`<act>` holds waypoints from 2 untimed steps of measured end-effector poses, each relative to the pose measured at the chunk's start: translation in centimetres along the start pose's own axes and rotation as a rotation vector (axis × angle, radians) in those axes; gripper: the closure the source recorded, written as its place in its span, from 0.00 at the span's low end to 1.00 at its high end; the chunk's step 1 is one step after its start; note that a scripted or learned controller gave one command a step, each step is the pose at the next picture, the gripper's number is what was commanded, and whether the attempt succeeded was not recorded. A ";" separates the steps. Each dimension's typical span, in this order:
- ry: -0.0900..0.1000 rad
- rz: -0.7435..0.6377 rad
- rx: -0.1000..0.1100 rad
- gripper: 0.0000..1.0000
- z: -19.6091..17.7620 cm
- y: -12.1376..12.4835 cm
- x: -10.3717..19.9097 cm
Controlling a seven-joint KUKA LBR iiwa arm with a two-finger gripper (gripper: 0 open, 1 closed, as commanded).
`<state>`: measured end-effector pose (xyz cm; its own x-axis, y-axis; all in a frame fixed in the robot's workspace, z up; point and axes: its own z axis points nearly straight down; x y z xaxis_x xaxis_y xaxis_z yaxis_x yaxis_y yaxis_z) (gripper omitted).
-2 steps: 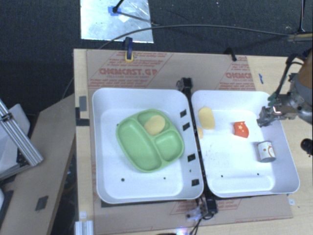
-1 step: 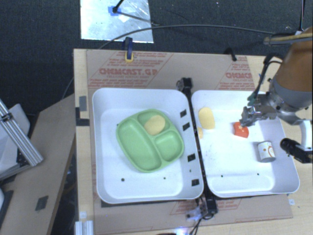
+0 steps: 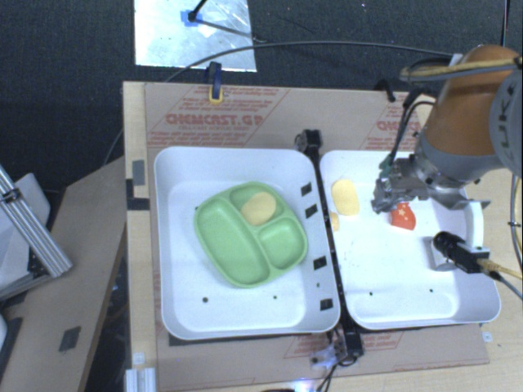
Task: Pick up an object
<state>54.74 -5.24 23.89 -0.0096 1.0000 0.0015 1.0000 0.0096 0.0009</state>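
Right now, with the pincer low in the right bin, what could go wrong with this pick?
1. The pincer sits off to one side of the red object and partly hides it. Closing or descending off-centre might push it away instead of gripping it.
2. The yellow object lies close by, near the left wall of the right bin. A sideways move could knock it.

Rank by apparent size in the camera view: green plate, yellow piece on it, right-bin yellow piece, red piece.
1. green plate
2. plate's yellow piece and right-bin yellow piece: too alike to rank
3. red piece
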 end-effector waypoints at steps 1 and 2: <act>0.000 -0.001 -0.003 1.00 -0.7 1.3 5.6; 0.000 -0.001 0.001 1.00 1.1 2.0 11.2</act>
<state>56.62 5.99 22.85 -0.0103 0.9999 0.0019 0.9999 0.0103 0.0004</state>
